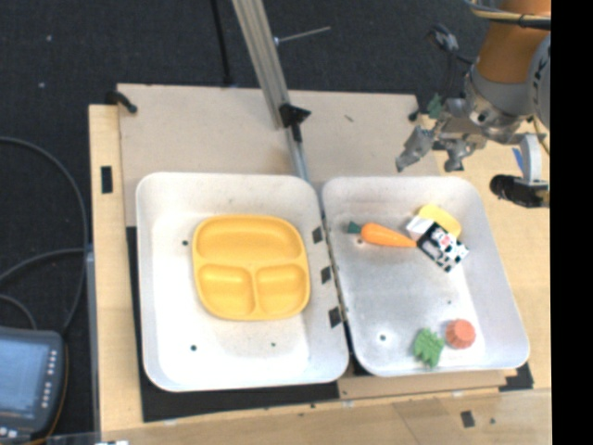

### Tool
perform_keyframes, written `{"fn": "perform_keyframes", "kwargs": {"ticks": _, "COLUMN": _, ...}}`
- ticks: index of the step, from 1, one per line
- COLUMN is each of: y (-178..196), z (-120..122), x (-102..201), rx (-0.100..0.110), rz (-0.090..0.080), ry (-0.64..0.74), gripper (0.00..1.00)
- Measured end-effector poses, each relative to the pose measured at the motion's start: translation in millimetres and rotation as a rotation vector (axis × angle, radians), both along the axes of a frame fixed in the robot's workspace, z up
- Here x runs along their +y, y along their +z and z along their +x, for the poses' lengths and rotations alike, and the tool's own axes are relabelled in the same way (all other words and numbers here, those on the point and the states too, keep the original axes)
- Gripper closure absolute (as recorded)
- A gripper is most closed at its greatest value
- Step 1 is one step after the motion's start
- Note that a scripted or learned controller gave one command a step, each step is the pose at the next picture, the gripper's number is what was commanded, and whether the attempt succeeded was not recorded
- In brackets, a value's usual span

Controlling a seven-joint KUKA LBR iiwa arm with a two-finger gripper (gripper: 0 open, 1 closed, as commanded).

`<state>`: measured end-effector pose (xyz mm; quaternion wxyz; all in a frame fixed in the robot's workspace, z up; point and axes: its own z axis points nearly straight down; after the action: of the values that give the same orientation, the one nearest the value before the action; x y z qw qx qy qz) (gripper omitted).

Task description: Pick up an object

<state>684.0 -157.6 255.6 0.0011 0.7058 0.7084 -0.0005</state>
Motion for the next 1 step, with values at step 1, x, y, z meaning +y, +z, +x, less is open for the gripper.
{"fn": "perform_keyframes", "kwargs": {"ticks": 1, "y": 0.1, "z": -0.1, "x": -0.3, "rx": 0.001, "rz": -0.001, "ry": 0.001, "gripper": 0.00}}
